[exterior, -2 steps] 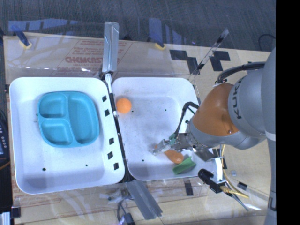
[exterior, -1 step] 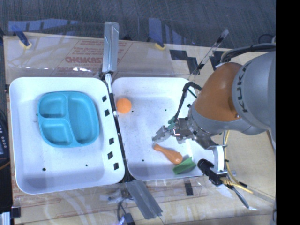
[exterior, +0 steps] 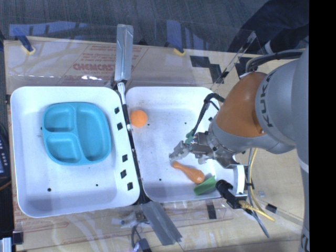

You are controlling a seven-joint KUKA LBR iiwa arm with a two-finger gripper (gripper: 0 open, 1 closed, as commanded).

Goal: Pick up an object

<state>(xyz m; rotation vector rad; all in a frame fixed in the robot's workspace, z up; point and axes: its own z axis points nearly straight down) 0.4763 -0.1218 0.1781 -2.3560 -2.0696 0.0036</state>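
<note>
Camera view: fingers (exterior: 178, 152) just above carrot (exterior: 189, 172), right bin (exterior: 163, 96).

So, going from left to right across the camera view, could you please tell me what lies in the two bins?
Blue divided tray in the left bin → orange ball in the right bin → carrot-shaped orange piece → green piece.
</note>
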